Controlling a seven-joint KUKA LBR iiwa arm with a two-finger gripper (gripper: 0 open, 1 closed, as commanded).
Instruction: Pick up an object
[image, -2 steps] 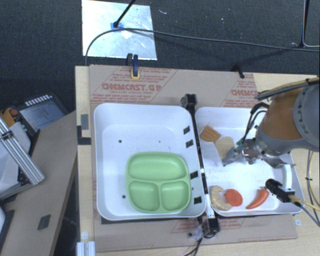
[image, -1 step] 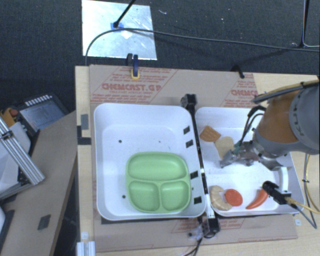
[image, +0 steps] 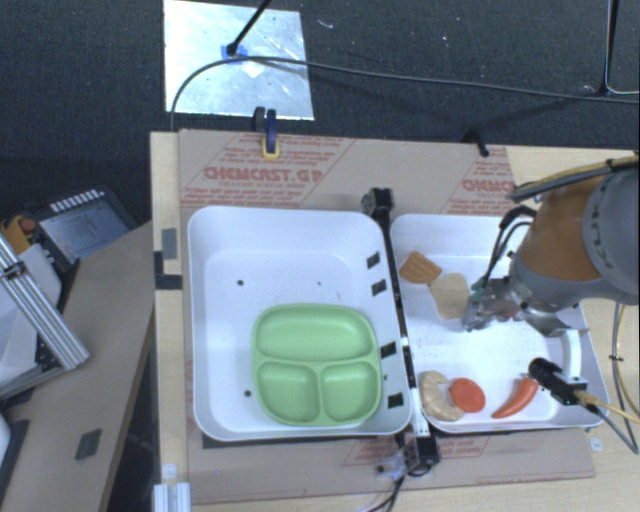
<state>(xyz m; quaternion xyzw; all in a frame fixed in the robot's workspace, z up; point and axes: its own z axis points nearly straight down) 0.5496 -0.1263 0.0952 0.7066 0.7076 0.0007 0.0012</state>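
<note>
Overhead view of two white bins on the tabletop (image: 170, 300). The left bin (image: 225, 250) held a green divided plate (image: 315, 362). The right bin (image: 450, 232) held the candidate objects: a tan wedge (image: 420, 268) near the divider, a pale rounded piece (image: 451, 294) beside it, and, along the near wall, a beige lump (image: 437, 393) touching a red round piece (image: 467, 396), with a red-orange pepper (image: 516, 398) further right. The tool (image: 476, 314) stood low, just beside the pale rounded piece; whether it was released or clenched could not be told, and nothing was visibly held. Judged as toy food, the pieces were probably light, stiff and smooth, hence apt to slip. The pale piece was best taken across its narrower width; the pepper, across its middle.
</note>
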